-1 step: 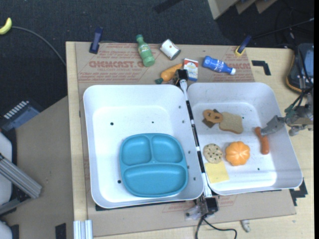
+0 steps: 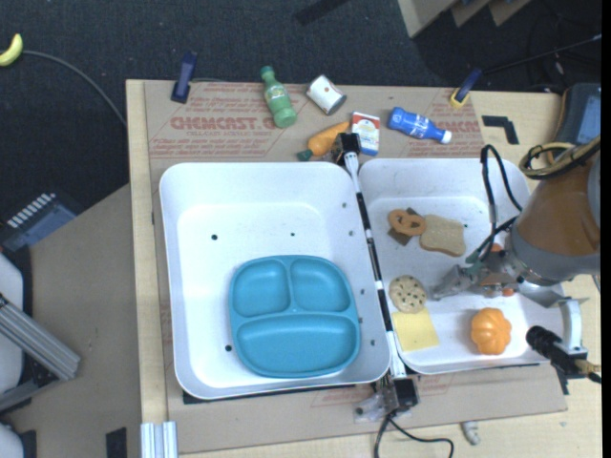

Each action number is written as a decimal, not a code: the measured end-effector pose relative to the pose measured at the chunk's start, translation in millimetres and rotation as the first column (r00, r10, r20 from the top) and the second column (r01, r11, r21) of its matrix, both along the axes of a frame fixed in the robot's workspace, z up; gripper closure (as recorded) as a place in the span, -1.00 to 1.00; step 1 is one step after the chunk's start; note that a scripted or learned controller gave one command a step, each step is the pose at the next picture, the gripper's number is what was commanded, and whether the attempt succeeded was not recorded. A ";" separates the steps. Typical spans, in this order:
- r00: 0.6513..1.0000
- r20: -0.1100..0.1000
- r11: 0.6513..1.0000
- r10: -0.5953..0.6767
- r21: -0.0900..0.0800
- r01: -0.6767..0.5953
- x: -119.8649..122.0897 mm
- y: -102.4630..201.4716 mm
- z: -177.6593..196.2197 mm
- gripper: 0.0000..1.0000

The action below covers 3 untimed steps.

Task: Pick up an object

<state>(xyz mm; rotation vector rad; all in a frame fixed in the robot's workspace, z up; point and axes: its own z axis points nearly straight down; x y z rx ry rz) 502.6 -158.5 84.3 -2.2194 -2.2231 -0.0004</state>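
Objects for pick: in right bin [image 2: 434, 175], cookie [image 2: 408, 294], cheese slice [image 2: 415, 331], small orange pumpkin [image 2: 490, 331], bread slice [image 2: 443, 236], brown pretzel-like piece [image 2: 406, 223] touching bread. End effector [image 2: 458, 282] low in bin betw. cookie & pumpkin, near both; blurred, arm covers much of it, grip state can't tell. Left bin [image 2: 191, 198]: blue divided plate [image 2: 293, 315]. Bench [image 2: 153, 113] behind bins: green bottle [image 2: 279, 97], blue bottle [image 2: 418, 125], small carton [image 2: 365, 132].
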 end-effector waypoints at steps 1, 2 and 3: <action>1.000 -0.001 1.000 -0.003 0.000 0.003 -24.0 -51.8 0.2 -1.00; 1.000 0.002 1.000 0.000 -0.001 0.000 46.5 -29.0 16.5 -1.00; 1.000 0.001 1.000 0.000 0.001 0.000 80.4 -64.3 28.8 -1.00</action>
